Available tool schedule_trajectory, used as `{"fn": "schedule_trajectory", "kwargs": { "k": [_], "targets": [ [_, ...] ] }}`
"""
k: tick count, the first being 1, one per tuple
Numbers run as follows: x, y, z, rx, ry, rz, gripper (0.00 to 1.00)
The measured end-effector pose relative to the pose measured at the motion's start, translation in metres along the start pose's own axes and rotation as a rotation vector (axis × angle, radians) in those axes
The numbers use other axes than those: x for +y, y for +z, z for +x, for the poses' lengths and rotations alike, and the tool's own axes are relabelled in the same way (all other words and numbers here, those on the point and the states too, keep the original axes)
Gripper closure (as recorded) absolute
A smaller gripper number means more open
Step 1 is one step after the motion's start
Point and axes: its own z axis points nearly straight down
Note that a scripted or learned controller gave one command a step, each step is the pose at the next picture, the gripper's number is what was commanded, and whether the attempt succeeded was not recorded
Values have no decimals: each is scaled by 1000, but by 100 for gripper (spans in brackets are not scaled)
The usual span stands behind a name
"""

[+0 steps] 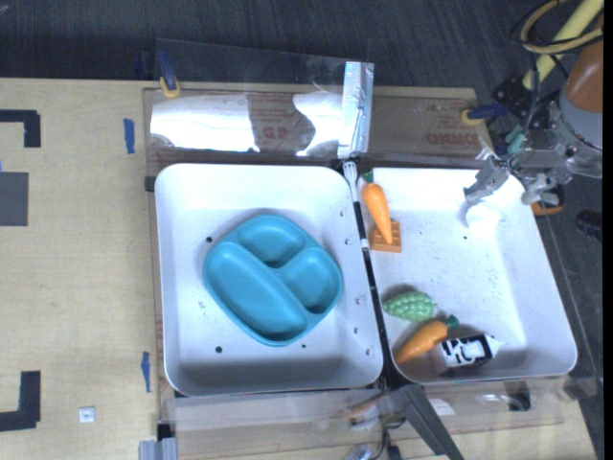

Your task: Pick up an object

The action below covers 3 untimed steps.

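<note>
My gripper (504,188) hangs over the far right corner of the right bin (498,257). Its fingers are spread open and nothing is between them. At that bin's far left edge a toy carrot (376,207) lies on a small orange block (387,239). Near the front left lie a green bumpy toy (410,305), a second carrot (421,339) and a black and white object (466,350). All of these are well to the left of and nearer than the gripper.
A blue divided plate (273,278) lies in the left bin (182,218). A clear plastic panel (259,113) stands behind the bins. Cables and yellow hoses (560,27) hang at the far right by the arm.
</note>
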Motion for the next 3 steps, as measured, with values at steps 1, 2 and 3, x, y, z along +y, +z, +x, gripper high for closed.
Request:
{"fn": "schedule_trajectory", "kwargs": {
  "k": [1,2,3],
  "targets": [
    [-112,102,30,1,-45,3,0],
    [-105,166,21,-3,-107,-19,0],
    [-19,170,39,-5,-220,-14,0]
  ]
}}
